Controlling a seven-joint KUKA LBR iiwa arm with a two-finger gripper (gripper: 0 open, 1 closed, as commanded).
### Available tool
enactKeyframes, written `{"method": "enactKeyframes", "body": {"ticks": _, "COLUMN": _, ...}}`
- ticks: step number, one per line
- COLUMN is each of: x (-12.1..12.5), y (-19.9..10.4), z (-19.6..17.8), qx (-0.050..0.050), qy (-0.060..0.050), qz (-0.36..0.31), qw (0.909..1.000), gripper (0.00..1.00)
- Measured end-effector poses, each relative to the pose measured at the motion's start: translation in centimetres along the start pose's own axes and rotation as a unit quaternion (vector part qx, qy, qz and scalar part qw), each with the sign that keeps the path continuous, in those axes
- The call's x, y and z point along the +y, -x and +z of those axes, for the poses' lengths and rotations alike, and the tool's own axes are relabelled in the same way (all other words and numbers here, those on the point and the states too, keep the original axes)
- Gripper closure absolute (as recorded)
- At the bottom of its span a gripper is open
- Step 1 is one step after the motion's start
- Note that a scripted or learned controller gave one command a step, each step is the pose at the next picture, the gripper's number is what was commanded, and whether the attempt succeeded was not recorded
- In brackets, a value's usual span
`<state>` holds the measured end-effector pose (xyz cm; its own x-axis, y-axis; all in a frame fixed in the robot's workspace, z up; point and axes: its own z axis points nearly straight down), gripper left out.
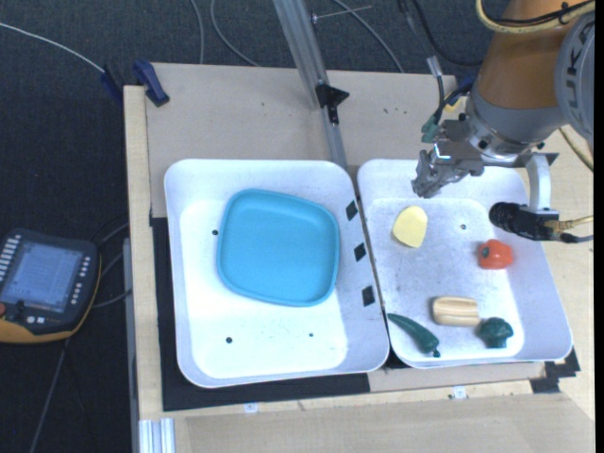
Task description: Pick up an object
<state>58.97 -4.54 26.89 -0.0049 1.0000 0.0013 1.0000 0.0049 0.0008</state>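
Plainly the step in hand is the approach: the tool (429, 179) hangs at the far end of the right bin (427, 274), and I see nothing held in it, though whether it stands open or closed I cannot tell from this slant. The nearest thing to it is the yellow piece (410, 226), lying flat on the bin floor just beside the tool's tip, a little toward the near side and toward the wall between the bins. That looks the sensible target, since it sits apart from everything else with bare floor all round it. To do this well, the tool should be centred over the piece before it goes down, for it seems offset toward the far edge now. It should also be opened wider than the piece and lowered nearly to the floor, because a low, rounded thing is likely to slip out of a shallow grip. The red toy (494, 254) lies well off to the arm's side of the tool. The tan block (455, 310), green pepper (415, 333) and dark green lump (494, 329) lie far from it along the near wall, so none should get in the way. The blue plate (278, 246) in the left bin (189, 295) is farther off and needs no heed.
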Motion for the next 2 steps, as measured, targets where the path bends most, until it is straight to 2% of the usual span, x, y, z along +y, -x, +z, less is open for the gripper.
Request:
{"method": "enactKeyframes", "body": {"ticks": 1, "x": 1.3, "y": -4.2, "z": 0.5, "qx": 0.0, "qy": 0.0, "qz": 0.0, "qw": 1.0, "gripper": 1.0}}
{"method": "enactKeyframes", "body": {"ticks": 2, "x": 2.3, "y": -9.5, "z": 2.5, "qx": 0.0, "qy": -0.001, "qz": 0.0, "qw": 1.0, "gripper": 1.0}}
